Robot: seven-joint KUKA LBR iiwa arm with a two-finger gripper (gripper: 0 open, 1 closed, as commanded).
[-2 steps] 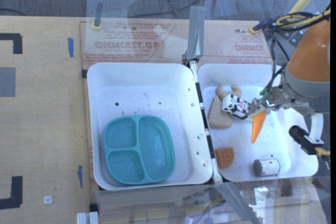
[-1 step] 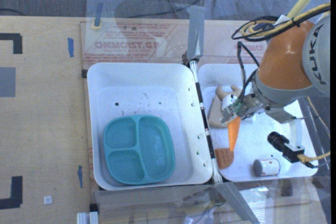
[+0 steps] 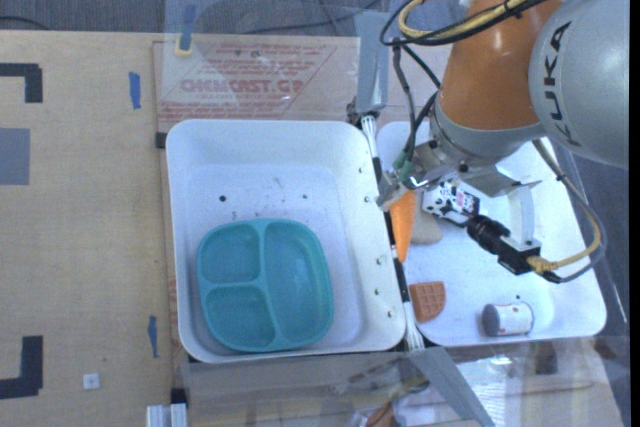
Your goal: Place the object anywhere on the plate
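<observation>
One grey arm [image 3: 590, 45] reaches in from the right, its orange band over the right bin [image 3: 570, 305] and the tool [image 3: 425, 187] low at that bin's left wall. Below it an orange carrot [image 3: 402, 220] lies beside a beige piece [image 3: 428, 231]. One waffle [image 3: 428, 299] and one grey cylinder [image 3: 507, 318] lie nearer. One teal plate [image 3: 264, 285] sits in the left bin [image 3: 200, 165].

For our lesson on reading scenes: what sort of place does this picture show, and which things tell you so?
Most likely a robotics lab bench. A grey and orange robot arm reaches over two shallow white bins, one holding a teal divided plate, with blue tape marks on the board.
</observation>
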